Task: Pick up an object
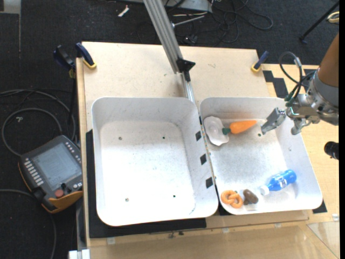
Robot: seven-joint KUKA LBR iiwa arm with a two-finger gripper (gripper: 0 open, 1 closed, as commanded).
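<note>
My gripper (284, 122) hangs spread and empty at the right bin's (315, 190) upper right edge, near the orange carrot (242, 126), judged light, firm and smooth, best pinched across its thicker middle.

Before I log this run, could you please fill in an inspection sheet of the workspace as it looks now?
Surface: pale wooden bench bearing a left shallow white bin and a right shallow white bin, side by side.
Job's things: all in the right bin: orange carrot-shaped toy beside a white crumpled piece; blue plastic bottle; orange pretzel-shaped toy; small brown lump.
Clutter: nothing seen.
Grippers: two-finger gripper open above the right bin's far right corner, holding nothing.
Cables: black cables on the floor behind the bench.
Surroundings: grey-and-orange teach pendant on dark carpet; slanted metal pole.
</note>
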